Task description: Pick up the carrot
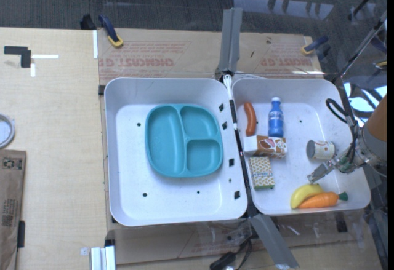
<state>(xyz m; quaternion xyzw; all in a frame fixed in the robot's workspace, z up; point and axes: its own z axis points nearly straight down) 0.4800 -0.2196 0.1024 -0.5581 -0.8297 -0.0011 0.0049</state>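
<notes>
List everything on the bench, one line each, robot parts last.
white bins: two, side by side
divided plate: one, teal, in the left bin
sausage: one, orange-red, right bin, far left
water bottle: one, blue, right of the sausage
snack box: one, brown and white, mid right bin
green box: one, nearer than the snack box
cup: one, white, on its side
banana: one, yellow, near edge
carrot: one, orange, touching the banana
gripper: above the carrot, beside the cup

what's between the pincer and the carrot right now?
In the camera view, only bare white bin floor separates the pincer from the carrot. The banana lies against the carrot's left side.
</notes>
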